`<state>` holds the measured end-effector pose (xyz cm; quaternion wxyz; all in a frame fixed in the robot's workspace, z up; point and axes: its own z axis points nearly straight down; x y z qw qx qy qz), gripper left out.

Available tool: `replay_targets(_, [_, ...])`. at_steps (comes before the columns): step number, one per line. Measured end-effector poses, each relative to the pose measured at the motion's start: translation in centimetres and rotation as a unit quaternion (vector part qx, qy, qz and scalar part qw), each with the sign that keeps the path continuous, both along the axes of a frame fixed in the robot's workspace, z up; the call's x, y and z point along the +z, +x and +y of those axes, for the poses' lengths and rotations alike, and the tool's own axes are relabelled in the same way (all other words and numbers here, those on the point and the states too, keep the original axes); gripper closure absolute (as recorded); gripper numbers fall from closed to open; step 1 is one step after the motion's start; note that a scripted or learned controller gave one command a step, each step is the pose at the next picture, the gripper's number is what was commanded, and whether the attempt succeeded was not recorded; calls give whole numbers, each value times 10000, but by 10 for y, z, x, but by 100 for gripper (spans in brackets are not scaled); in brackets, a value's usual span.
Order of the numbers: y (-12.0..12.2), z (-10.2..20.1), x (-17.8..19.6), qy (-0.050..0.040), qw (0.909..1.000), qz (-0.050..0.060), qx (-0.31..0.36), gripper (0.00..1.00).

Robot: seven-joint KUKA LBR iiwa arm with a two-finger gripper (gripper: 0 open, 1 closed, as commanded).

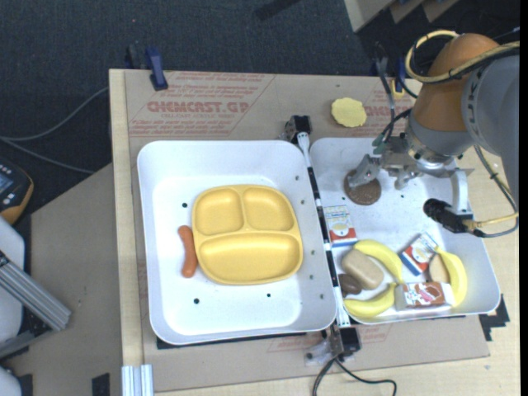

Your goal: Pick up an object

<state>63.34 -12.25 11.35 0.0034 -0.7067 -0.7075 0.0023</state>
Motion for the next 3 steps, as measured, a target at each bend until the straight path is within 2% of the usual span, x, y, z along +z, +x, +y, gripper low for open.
replay_targets(1, [13,2,-31,-5,10000,-22,3,0])
replay_targets(2, [14,3,-18,-5,10000,-45,3,100])
replay_targets(3, [15,56,78,-7,10000,-93,25,100])
